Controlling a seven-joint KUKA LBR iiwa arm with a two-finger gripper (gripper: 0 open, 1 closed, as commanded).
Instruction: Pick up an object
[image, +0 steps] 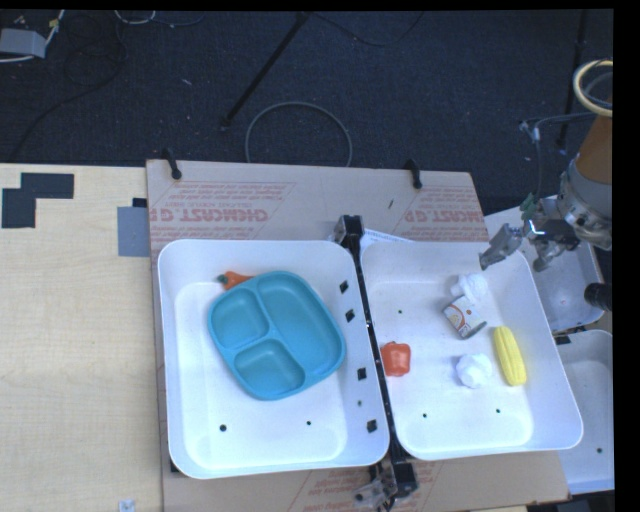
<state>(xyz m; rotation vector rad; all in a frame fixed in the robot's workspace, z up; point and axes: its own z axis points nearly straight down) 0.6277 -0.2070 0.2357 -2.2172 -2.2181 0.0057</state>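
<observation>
camera view, left bin (190, 300): shallow white plastic, bearing a blue three-compartment plastic tray (275, 333)
right bin (545, 400): small orange-red block (397, 358) near the divider; yellow corn-shaped toy (510, 355) toward the right wall
corn axis: long axis running near to far, slightly tilted
gripper (524, 246): jaws spread, gripping nothing, above the far right rim
risk: likely rolling off the rounded corn; closing across the narrow width advised

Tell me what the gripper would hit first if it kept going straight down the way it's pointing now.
Probably the right bin's upper right rim or floor. The gripper hangs above that corner with its fingers apart; the small white and red carton lies just left, though depth is hard to judge.
</observation>
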